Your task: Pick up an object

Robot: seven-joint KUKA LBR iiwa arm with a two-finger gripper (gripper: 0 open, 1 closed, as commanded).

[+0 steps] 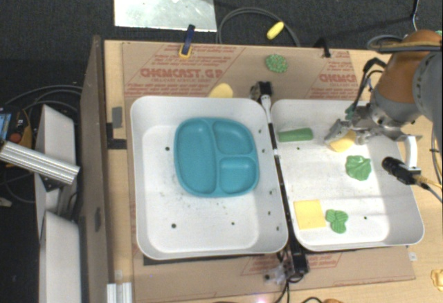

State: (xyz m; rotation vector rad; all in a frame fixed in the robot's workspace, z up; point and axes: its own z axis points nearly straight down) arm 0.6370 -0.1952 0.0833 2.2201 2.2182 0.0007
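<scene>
At the near side of the right bin [408,225], a yellow square block [309,214] is seen lying flat, with a small green leafy piece [338,220] just beside it on the right. Farther back in the same bin, a larger green leafy piece [358,167] is found, and just beyond it a pale yellow object [341,144] lies on the bin floor. The hand [346,130] is placed directly over this yellow object, at its far side; whether the object is gripped, or whether the hand is open or closed, cannot be told from this view. A green oblong piece [295,134] is laid to the left of the hand, near the wall shared by the two bins. The grey arm [408,87], with its orange band, is brought in from the right over the bin's far right corner.

The left bin [149,177] is occupied by a blue divided plate [216,157] with three compartments, set flat near its middle.

On the desk [173,70] beyond the bins, a yellow rounded piece [221,91] is seen touching the far rim of the left bin, and a green round piece [276,63] lies farther back, well apart from the bins.
</scene>
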